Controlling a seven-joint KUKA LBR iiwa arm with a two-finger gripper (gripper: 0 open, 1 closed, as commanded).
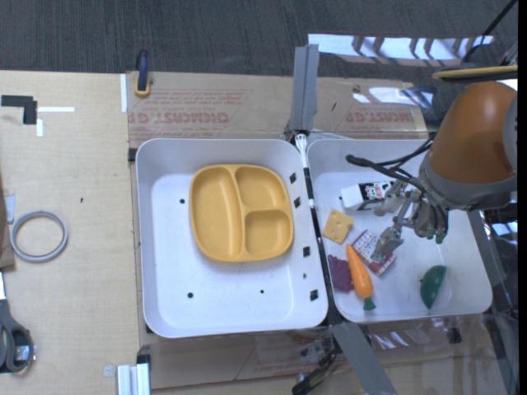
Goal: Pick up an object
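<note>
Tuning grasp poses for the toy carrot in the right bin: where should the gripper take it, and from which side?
Probably across the carrot at its orange middle, coming straight down. It lies flat, long axis running up-down in the view, green tip toward the near wall. Close across its width; the purple item touches its left side, the small packet sits upper right.

A pale wooden tabletop (74, 303) lies beneath dark grey carpeted floor (206, 15). Brown cardboard (214, 113) covers the tabletop's far edge, and a grey tape ring (37, 235) rests at its left.

scissors (12, 346) cut off at the left edge.
</note>
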